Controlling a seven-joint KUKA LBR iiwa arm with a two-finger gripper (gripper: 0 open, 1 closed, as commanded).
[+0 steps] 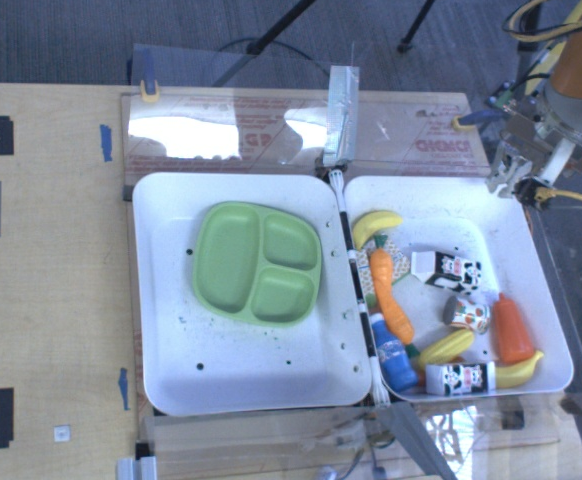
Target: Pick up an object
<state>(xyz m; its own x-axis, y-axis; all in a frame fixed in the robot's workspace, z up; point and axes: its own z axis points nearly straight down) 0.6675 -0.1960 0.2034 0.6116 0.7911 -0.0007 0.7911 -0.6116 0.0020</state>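
Room lay open in the right bin's [531,230] twelve-o'clock half; toys crowded six o'clock, where an orange carrot [390,296] (tapered, lengthwise) lay against the divider beside a blue bottle [392,356]. End effector [516,173] hovered at the one-o'clock corner; whether apart or together, I cannot tell.

1 fixed camera hangs above the counter [51,268], looking down at a slant and far enough back to take in both bins. The gripper [511,176] sits at upper right; the right bin [546,298] lies just below it, the left bin [161,298] farther left.
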